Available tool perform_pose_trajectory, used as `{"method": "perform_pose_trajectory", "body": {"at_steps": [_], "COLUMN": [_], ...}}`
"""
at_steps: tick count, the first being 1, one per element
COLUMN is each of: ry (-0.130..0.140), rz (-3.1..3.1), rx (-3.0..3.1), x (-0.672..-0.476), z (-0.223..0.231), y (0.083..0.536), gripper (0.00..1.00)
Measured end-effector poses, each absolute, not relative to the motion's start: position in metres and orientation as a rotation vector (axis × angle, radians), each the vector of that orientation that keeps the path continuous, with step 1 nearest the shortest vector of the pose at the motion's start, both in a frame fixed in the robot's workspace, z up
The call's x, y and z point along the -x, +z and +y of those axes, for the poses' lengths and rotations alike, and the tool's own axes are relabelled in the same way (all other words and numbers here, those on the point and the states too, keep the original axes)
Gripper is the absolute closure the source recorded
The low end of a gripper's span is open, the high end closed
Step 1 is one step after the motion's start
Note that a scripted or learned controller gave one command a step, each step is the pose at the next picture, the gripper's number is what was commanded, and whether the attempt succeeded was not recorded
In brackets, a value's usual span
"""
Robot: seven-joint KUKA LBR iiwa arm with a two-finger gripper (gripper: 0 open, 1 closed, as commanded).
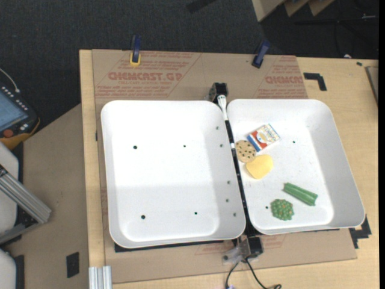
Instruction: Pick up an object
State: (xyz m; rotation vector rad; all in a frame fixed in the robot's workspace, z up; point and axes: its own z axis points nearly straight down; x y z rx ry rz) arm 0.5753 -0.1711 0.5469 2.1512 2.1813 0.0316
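Note:
The right bin holds several small toy foods. A red, white and blue carton lies near its left side. Just below it sit a round chocolate-chip cookie and a yellow lemon-like piece. Lower in the bin lie a green bean-like stick and a bumpy green broccoli piece.
The left bin sits beside the right one, the two meeting along a dark seam. Both rest on a brown cardboard sheet held by blue clamps at the back. A grey rail lies at the left.

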Motion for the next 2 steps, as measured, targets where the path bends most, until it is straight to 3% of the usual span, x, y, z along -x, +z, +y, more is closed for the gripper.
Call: {"method": "perform_pose_trajectory", "body": {"at_steps": [2], "ry": [0.035], "rz": [2.174], "rx": [-2.142], "x": [-0.576], "z": [-0.171], "y": [0.569], "gripper": [1.0]}}
